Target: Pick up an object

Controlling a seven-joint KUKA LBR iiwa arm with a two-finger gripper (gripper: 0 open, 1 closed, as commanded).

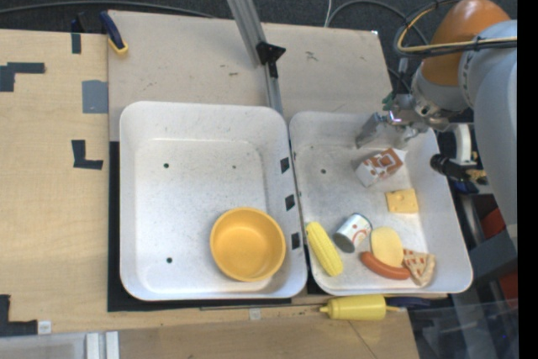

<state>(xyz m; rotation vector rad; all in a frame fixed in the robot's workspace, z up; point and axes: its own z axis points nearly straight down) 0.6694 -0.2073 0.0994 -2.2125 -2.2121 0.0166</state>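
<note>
**Tool above the small carton in the right bin**

Camera view: the tool [376, 129] hangs over the right bin's [336, 139] far part; whether it is clenched I cannot tell. The small carton [379, 166] lies just below it, nearer the camera, apparently not gripped. A cheese slice [402, 201] lies nearby.
</note>
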